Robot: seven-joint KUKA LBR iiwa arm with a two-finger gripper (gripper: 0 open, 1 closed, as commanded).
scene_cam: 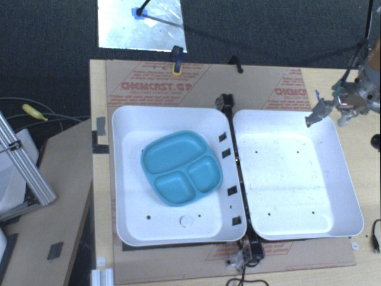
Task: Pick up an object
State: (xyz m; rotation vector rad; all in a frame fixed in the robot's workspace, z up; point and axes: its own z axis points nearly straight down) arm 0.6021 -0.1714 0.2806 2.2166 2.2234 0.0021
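Observation:
A light blue divided plate (181, 167) with three compartments lies flat in the middle of the left bin (131, 219). My gripper (329, 115) hangs at the far right, over the back right rim of the right bin (297, 231). Its two fingers are spread apart with nothing between them. The gripper is far from the plate, a whole bin's width to its right.
Black clips (227, 154) run along the seam between the two bins. A small whitish disc (186, 221) rests near the left bin's front wall. A foil sheet (141, 15) lies on the dark floor behind the bench. Metal framing (21, 165) stands at the left.

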